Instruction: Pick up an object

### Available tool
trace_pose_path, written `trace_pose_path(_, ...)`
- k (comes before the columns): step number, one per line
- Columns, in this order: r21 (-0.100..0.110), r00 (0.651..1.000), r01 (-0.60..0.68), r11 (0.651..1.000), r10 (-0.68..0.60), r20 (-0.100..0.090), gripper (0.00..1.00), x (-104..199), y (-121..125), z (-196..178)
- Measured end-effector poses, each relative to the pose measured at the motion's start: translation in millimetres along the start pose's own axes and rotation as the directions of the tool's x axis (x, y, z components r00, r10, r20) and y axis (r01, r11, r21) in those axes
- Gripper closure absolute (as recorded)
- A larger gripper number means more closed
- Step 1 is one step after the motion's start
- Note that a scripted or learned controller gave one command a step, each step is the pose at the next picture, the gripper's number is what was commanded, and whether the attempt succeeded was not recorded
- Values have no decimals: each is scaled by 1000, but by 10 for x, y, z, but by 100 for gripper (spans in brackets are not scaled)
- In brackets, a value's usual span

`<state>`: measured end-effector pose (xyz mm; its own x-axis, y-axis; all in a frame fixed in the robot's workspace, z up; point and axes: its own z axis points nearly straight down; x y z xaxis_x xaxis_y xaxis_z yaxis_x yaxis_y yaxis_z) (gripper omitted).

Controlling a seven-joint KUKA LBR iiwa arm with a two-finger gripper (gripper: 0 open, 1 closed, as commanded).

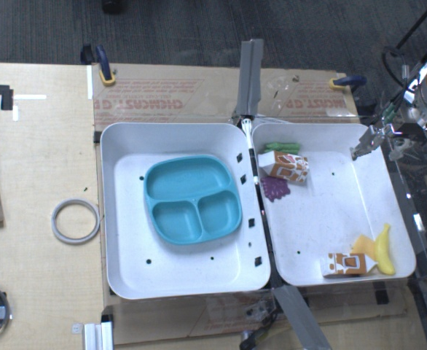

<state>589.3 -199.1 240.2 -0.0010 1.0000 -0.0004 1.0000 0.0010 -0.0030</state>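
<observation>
Listing near to far: small carton and banana in right bin; blue tray in left bin; second carton; gripper at far rim, grip state indiscernible. Nothing lifted; pick pending.

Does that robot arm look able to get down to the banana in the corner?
Probably yes. The banana lies uncovered in the right bin, and the end effector sits above that bin's far edge. The bin wall and a small carton crowd it, which may make gripping awkward.
</observation>
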Motion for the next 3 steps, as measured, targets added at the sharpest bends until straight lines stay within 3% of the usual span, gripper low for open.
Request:
trace_pose_path(1, 2, 937, -349, 937, 349, -1, 0, -17, -688, 883)
trace_pose_path(2, 4, 971, -238, 971, 238, -9, 0, -19, -1110, 1503)
trace_pose_path(3, 0, 999, 33, 999, -33, -2, 0, -90, -1119, 1499)
